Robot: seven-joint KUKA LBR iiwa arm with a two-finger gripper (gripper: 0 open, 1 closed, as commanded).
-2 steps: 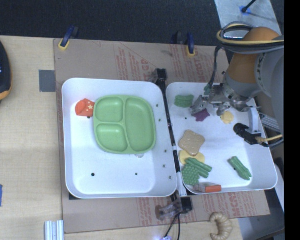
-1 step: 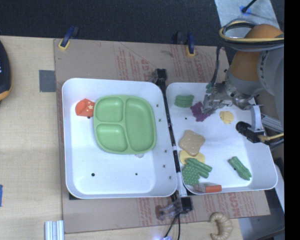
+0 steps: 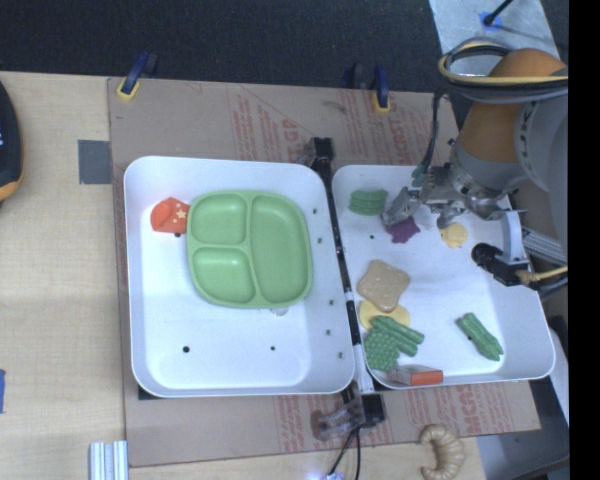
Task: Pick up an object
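nearest: curled tan thing [image 3: 442, 450] on the desk [image 3: 50, 298], below the bins. right bin [image 3: 520, 353] holds an orange stick [image 3: 420, 376] at the near rim, green pods [image 3: 392, 338] over a yellow slice [image 3: 380, 315], bread [image 3: 383, 284], a green bean [image 3: 479, 335] lying far-left to near-right, a green leaf [image 3: 367, 202], a yellow bit [image 3: 453, 235]. purple piece [image 3: 404, 230] sits at the far middle of that bin, just under the pincer [image 3: 412, 208]; its long axis is hard to read, partly covered. pincer state: cannot tell, fingers blurred against the wrist. left bin [image 3: 160, 348] carries a green tray [image 3: 250, 248], with a red piece [image 3: 169, 215] touching its left edge.
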